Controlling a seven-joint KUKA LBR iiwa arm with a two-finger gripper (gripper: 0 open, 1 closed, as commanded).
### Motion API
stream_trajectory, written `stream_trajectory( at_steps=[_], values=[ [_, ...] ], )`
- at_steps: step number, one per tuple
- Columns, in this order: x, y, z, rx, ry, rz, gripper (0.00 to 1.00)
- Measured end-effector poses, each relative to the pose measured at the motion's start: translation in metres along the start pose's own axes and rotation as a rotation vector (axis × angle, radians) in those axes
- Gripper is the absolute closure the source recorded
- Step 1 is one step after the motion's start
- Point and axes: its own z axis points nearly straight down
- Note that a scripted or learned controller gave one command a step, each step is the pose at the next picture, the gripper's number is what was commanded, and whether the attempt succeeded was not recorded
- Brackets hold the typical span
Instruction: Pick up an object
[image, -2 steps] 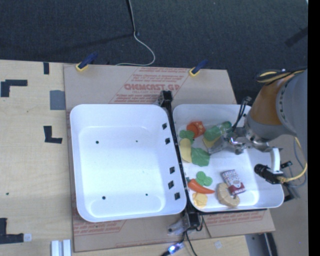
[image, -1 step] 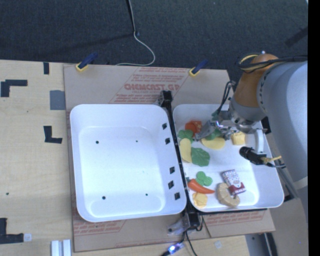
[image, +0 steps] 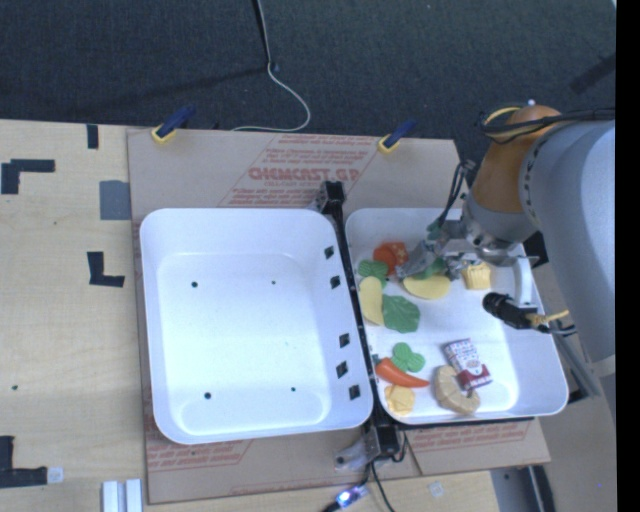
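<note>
One arm (image: 540, 180), grey with an orange band, reaches in from the right and ends low over the far part of the right bin (image: 530, 395). Gripper (image: 428, 262): down among the toy foods at that bin's far left; opening not readable from this slanted view, and nothing can be seen clamped in it. Nearest item: yellow piece (image: 428, 288), lying just beside and toward the camera from the gripper, its long axis running roughly left to right across the bin; contact cannot be confirmed. Red piece (image: 388, 252) and small green piece (image: 372, 268) lie just to the gripper's left. Pale yellow piece (image: 371, 299) and large green piece (image: 401, 315) sit a little farther toward the camera. Carrot (image: 401, 375), red packet (image: 466, 362) and bread piece (image: 456, 392) are well apart, at the near end. Left bin (image: 165, 330): white, alongside. Judgement: the yellow piece is the likely target, needing only a small shift toward the camera.
</note>
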Motion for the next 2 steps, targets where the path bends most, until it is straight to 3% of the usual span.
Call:
stream_trajectory(
  at_steps=[1, 2],
  values=[
    [0.044, 0.032, -0.072, -0.014, 0.0, -0.003, 1.0],
    [0.101, 0.018, -0.093, -0.008, 0.001, -0.002, 1.0]
  ],
)
